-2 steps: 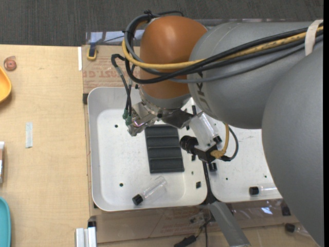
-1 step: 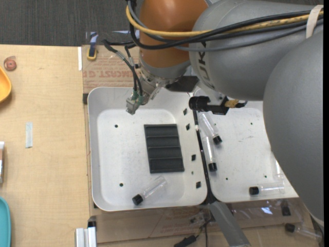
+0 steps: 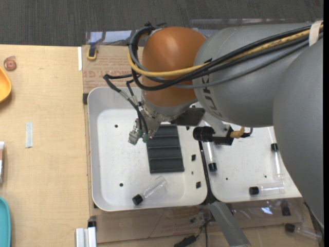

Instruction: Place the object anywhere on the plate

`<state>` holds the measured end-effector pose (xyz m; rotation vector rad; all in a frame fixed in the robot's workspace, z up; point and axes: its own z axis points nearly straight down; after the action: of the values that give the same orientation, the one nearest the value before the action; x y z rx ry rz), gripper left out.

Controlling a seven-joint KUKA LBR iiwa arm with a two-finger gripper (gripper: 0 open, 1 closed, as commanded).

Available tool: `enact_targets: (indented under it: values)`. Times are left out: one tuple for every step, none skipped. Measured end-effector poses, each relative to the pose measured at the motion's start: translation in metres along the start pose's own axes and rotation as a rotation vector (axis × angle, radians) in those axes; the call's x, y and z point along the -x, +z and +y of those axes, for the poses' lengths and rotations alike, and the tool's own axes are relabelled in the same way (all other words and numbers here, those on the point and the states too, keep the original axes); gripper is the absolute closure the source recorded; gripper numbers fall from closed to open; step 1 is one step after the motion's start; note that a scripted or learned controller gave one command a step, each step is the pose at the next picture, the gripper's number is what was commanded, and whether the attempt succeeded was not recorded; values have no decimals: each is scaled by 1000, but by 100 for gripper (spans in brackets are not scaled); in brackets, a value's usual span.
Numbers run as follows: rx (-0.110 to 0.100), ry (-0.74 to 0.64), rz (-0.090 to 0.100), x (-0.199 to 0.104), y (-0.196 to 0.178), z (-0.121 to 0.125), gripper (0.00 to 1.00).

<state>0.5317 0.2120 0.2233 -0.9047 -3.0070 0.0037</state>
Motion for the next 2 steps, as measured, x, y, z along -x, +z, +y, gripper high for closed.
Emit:
enact_targets:
  values:
    - [2, -84, -3, 55, -33, 55, 100]
    - [0, -167, 0, 7, 9, 23, 100]
